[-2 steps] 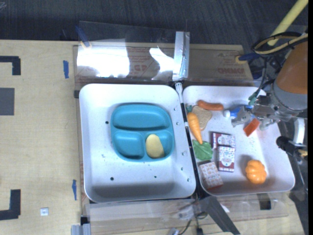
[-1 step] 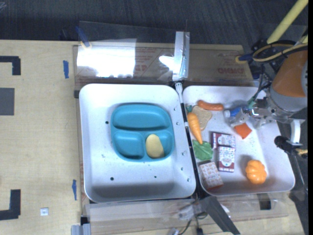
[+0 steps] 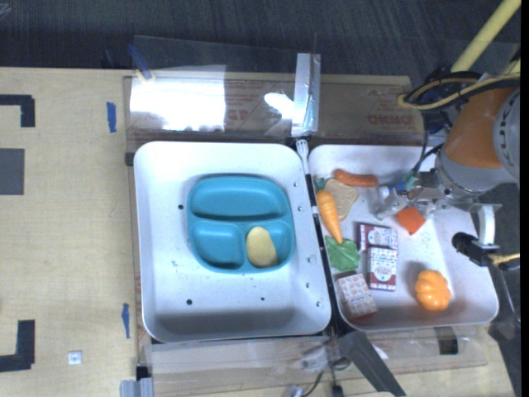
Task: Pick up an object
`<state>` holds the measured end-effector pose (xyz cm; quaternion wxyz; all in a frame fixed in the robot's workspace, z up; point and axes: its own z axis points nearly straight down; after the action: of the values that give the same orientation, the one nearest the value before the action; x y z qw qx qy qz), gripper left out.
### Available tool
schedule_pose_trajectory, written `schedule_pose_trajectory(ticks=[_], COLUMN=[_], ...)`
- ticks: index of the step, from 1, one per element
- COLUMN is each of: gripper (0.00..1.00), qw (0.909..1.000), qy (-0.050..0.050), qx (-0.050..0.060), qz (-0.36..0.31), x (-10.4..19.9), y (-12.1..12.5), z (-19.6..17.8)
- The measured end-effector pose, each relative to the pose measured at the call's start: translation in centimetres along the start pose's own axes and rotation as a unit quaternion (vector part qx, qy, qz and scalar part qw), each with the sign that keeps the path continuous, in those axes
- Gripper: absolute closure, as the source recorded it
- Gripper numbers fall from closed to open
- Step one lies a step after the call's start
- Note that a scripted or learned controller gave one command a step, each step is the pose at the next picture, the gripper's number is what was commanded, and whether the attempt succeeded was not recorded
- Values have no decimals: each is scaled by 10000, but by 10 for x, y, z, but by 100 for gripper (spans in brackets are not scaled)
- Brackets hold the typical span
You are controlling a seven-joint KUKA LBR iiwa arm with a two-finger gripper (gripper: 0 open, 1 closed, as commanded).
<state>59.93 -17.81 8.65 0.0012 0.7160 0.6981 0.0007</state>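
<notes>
My gripper (image 3: 400, 198) hangs over the upper middle of the right bin (image 3: 479, 308), at the end of the grey arm with the orange band (image 3: 482, 131). A small red-orange piece (image 3: 411, 220) lies right beneath it, partly covered by it. I cannot make out whether it is touching the piece. To its left lie a carrot (image 3: 329, 214) and a red-orange sausage-like piece (image 3: 355, 178). Below are a dark red box (image 3: 379, 257), a green item (image 3: 343, 255), a small patterned box (image 3: 356, 294) and an orange pumpkin (image 3: 432, 289).
The left bin (image 3: 157, 246) holds a blue divided tray (image 3: 227, 217) with a yellow oval fruit (image 3: 261, 246) in its lower right compartment. A clear plastic panel (image 3: 215, 98) stands behind the bins. Cables (image 3: 434, 89) and a black fitting (image 3: 471, 246) lie near the arm.
</notes>
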Motion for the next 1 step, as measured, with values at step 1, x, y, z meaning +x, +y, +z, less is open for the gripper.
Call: schedule_pose_trajectory(ticks=[1], gripper=[100], qw=[10000], qy=[-10], qx=[-37], qz=[5], x=[-1], y=[2], z=[-13])
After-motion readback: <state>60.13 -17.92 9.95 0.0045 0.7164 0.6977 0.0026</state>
